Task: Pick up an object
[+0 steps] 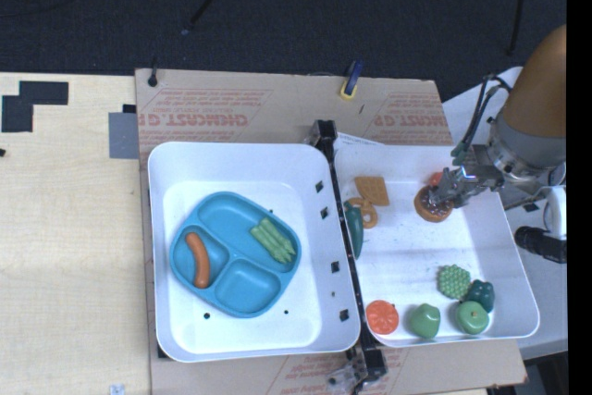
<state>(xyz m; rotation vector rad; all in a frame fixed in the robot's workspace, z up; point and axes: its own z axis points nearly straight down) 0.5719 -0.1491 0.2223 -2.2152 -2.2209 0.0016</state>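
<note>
In the right bin (504,231), the gripper (450,187) hangs at the back right, directly over a round brown donut-like piece (430,206). The arm comes in from the right edge, grey with an orange band. Elsewhere in this bin lie a tan cracker (372,190), a small pretzel ring (364,216), a dark green pepper (354,231), an orange-red fruit (381,317), two green apples (425,321) (472,317), a bumpy green piece (453,280) and a dark teal piece (482,293).
The left bin (176,171) holds a blue divided plate (242,287) with a sausage (198,259) and green beans (274,239). A black divider (339,227) runs between the bins. Cardboard lies under both.
</note>
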